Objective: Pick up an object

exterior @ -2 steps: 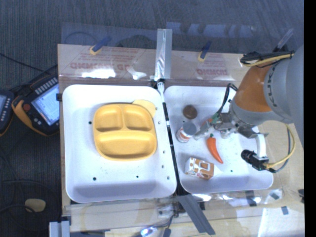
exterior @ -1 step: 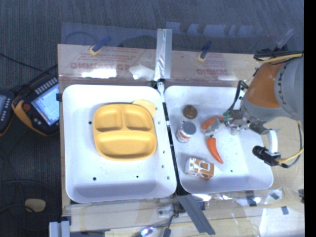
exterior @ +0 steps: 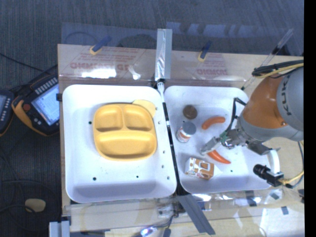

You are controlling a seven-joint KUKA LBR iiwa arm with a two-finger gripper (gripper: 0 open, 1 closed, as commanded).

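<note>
We are looking down on two white bins sitting side by side on the bench. The left bin (exterior: 74,181) is carrying a yellow compartment tray (exterior: 125,131), lying flat near its middle, with a pale yellow disc (exterior: 144,104) peeking out from under the tray's far right corner.

The right bin (exterior: 237,184) is holding the small things. A brown round piece (exterior: 190,112) is lying toward the far side, and just in front of it a small can with a grey lid (exterior: 185,132) is lying close to the divider between the bins. An orange sausage-shaped piece (exterior: 213,122) is resting to the right of the brown one. Nearer the front wall, a small white and orange carton (exterior: 199,167) is lying tilted.

The arm is reaching in from the right, its orange band showing above the wrist, and the gripper (exterior: 216,144) is hanging low over the middle of the right bin. A red-orange carrot-like piece (exterior: 219,156) is lying just beside it, toward the front. We cannot tell how wide the gripper is standing, nor whether it is touching anything.
</note>
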